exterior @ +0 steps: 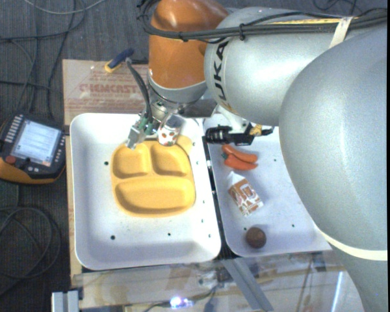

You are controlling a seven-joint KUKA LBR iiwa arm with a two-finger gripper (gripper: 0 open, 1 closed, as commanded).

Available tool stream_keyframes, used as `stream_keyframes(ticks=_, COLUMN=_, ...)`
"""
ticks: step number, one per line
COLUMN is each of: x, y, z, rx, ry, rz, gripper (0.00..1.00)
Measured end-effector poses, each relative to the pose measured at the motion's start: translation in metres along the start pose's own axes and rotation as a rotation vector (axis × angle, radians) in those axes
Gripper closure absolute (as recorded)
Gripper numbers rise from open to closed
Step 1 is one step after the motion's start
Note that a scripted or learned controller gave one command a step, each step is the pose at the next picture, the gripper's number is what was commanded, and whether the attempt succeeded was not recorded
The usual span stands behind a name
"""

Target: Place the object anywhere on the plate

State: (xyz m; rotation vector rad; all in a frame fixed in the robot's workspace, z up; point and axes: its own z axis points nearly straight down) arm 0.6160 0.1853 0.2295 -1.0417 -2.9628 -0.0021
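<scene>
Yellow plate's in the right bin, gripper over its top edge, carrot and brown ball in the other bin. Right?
Wrong bin. The camera view shows the yellow plate in the left bin, gripper over its top edge; carrot and brown ball lie in the right bin.

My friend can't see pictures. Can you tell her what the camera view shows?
A big grey and orange robot arm's pincer hovers over the far edge of a yellow divided plate in the left white bin. The right white bin holds an orange-red toy, a small packet and a brown ball.
</scene>
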Motion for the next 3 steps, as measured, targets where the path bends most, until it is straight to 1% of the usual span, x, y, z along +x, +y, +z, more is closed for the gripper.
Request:
stream_keyframes(ticks=1, x=0.049, y=0.017, z=0.074, rx=0.003, ry=0.001, rz=0.035, gripper=1.00)
stream_keyframes(ticks=2, x=0.049, y=0.017, z=0.073, rx=0.003, ry=0.001, rz=0.035, gripper=0.00)
stream_keyframes(ticks=3, x=0.025, y=0.028, z=0.071, rx=0.004, ry=0.000, rz=0.247, gripper=0.00)
